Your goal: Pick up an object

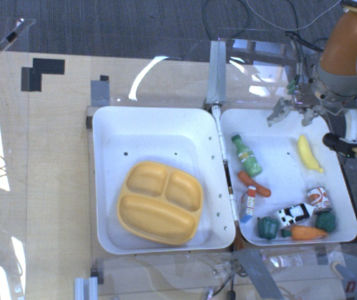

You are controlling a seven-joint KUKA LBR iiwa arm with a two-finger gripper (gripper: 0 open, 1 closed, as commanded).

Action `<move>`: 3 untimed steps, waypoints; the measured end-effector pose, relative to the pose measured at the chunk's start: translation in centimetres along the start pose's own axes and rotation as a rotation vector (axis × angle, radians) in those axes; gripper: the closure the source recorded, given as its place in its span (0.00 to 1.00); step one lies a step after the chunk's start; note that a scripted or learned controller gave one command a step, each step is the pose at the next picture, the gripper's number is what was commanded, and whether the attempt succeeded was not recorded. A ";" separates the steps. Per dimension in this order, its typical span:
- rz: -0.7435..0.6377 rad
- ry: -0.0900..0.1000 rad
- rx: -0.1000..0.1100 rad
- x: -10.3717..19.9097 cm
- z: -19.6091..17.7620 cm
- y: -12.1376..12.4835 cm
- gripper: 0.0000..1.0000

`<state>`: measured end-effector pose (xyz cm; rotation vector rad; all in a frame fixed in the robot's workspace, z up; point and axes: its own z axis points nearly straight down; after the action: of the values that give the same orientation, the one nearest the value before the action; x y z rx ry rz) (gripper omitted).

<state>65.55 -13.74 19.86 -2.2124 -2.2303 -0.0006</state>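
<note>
My gripper (291,117) hangs over the back edge of the right bin (348,229), open, with nothing between its fingers. Below it in that bin lie a green bottle (247,156) and a yellow banana (309,153). Further forward are an orange sausage-shaped piece (254,183), a small white bottle with a red cap (249,204), a black-and-white cow toy (292,215), a dark green pepper (267,227), an orange carrot (307,232), a red-and-white can (316,197) and another green piece (326,220). The gripper touches none of them.
The left bin (109,136) holds a yellow divided plate (160,202) towards its front. A metal divider post (216,74) stands behind the seam between the bins. Cables (241,8) run along the back towards the arm.
</note>
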 end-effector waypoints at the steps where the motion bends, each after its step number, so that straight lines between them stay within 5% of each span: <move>1: -0.086 -0.001 -0.001 -5.3 8.4 0.5 0.00; 2: -0.149 -0.001 -0.007 -6.7 11.2 -3.4 0.00; 3: -0.153 0.000 -0.013 -6.5 10.2 -3.0 1.00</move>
<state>62.57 -20.30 9.63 -2.0416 -2.3996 -0.0145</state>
